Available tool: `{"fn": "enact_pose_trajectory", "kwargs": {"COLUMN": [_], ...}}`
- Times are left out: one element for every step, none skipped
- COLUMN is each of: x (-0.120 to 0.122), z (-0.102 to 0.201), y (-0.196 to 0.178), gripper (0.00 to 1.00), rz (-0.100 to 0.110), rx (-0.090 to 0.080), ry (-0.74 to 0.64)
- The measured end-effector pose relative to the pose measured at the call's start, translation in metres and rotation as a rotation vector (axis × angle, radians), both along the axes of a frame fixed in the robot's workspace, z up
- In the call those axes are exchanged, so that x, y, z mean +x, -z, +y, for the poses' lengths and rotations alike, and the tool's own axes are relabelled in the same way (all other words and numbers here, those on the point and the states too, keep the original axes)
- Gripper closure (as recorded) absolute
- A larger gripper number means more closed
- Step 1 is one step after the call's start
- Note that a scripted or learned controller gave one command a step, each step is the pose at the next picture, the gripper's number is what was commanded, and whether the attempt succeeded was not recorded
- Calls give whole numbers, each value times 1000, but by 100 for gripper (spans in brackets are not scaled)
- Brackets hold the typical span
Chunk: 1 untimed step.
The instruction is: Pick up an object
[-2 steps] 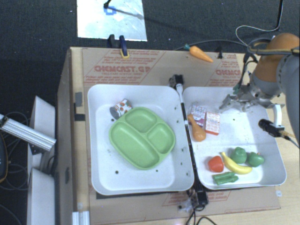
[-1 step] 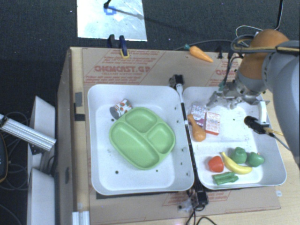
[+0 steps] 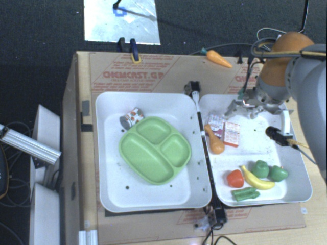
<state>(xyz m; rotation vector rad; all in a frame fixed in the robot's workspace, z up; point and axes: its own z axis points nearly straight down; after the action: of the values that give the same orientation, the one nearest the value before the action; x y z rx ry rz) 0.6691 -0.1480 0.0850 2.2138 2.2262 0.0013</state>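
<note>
Your pincer (image 3: 244, 107) hangs over the far part of the right bin (image 3: 299, 152); whether it is open, you cannot tell. Just near-left of it lie a red-and-white packet (image 3: 231, 134) and an orange carrot (image 3: 215, 140). At the near end sit a tomato (image 3: 235, 178), banana (image 3: 257, 178) and green peppers (image 3: 269, 171). The left bin (image 3: 110, 152) holds a green divided plate (image 3: 155, 149).

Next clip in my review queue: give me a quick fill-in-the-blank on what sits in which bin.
1. The green divided plate lies in the ____ bin.
2. The banana lies in the ____ bin.
3. Beside the banana, on its left, sits a ____ tomato.
4. The end effector hovers over the far part of the ____ bin.

Missing words: left; right; red; right
</note>
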Motion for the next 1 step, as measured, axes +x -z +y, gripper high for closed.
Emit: {"fn": "enact_pose_trajectory", "kwargs": {"x": [0], "z": [-43], "y": [-1], "gripper": [0], "rz": [-1], "rx": [-1], "ry": [4]}}
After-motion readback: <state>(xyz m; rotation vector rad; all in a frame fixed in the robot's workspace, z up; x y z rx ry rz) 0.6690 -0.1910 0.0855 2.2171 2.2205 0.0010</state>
